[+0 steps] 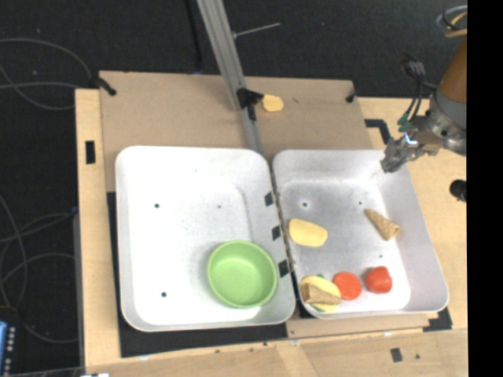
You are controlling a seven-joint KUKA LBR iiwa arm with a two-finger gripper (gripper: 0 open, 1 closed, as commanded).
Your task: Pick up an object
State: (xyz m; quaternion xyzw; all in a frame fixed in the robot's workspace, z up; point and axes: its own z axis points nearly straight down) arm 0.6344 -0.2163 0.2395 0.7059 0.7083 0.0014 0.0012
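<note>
The right bin (pixel 330 179) holds a pale yellow lump (pixel 307 232) near its left side and a tan cone-shaped piece (pixel 382 225) toward the right. Along its front sit a yellow and tan piece (pixel 321 293), a small red-orange ball (pixel 346 284) and a red piece (pixel 379 280). A green bowl (pixel 241 273) rests in the left bin (pixel 181 195) at its front right. My gripper (pixel 393 160) hangs over the back right corner of the right bin, apart from all the objects, with nothing seen in it.
A metal pole (pixel 224 49) rises from a clamp behind the two bins. A small yellow object (pixel 273 103) lies on the brown board behind the bins. Cables run over the dark floor at the left.
</note>
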